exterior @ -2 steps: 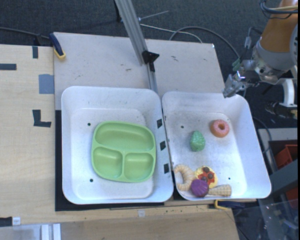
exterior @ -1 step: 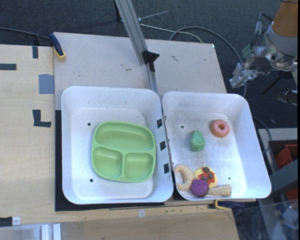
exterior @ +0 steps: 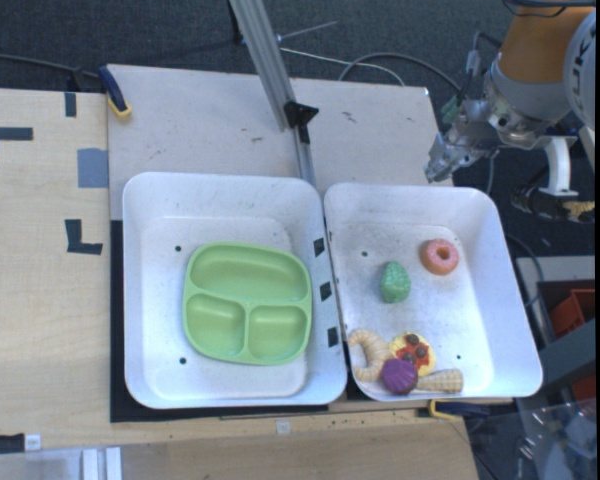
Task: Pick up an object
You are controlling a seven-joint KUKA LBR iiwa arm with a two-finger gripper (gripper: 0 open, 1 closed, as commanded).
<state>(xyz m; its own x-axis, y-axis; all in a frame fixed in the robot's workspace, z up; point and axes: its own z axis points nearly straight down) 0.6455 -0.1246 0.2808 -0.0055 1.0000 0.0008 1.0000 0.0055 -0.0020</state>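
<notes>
The pink doughnut [exterior: 440, 257], lying apart from the other toys in the right bin [exterior: 500, 298], looks light, stiff and smooth, best pinched across its outer rim, while the gripper [exterior: 442, 160] hangs above the bin's far edge, its state impossible to tell.

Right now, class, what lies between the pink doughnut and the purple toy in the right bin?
In the camera view, bare white bin floor lies between the pink doughnut and the purple toy, until the small pizza toy touching it. The green toy sits left of that line.
</notes>
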